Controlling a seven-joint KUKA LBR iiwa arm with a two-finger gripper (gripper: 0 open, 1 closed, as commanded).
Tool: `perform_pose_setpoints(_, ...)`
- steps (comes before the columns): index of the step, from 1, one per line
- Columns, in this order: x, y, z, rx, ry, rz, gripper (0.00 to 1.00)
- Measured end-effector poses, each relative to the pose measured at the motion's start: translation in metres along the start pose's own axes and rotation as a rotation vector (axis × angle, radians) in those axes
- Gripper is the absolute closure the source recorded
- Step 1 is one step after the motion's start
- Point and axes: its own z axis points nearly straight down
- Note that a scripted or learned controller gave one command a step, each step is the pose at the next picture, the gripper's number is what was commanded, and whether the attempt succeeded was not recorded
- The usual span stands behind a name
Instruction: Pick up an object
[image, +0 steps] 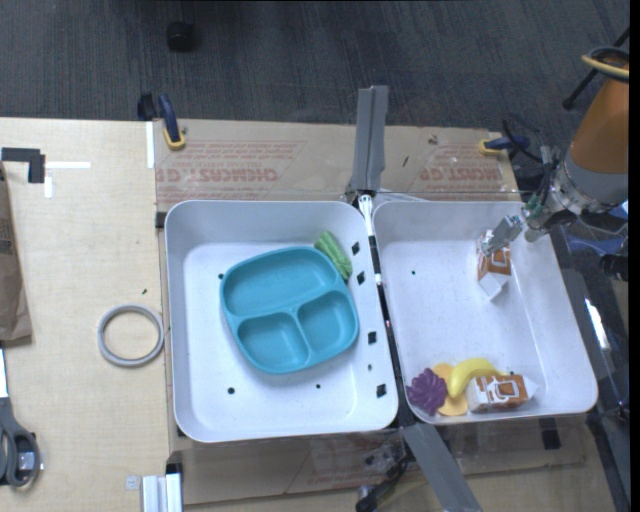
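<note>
My gripper hangs over the right bin near its far right corner. Its fingers are closed on the top of a small orange and white carton, which dangles just below them, tilted. At the right bin's near edge lie a purple grape bunch, a yellow banana and a second orange carton. The left bin holds a blue divided plate with a green item at its far right rim.
The grey arm with its orange band comes in from the upper right. A grey divider post stands behind the bins. On the bench to the left lie a tape ring and scissors.
</note>
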Motion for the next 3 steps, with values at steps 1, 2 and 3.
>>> perform_pose_setpoints(1,0.004,-0.002,-0.048,-0.001,-0.001,0.018,0.00)
perform_pose_setpoints(2,0.015,0.017,0.038,0.002,0.001,0.133,0.00)
perform_pose_setpoints(3,0.009,-0.012,0.047,0.000,0.001,-0.153,0.00)
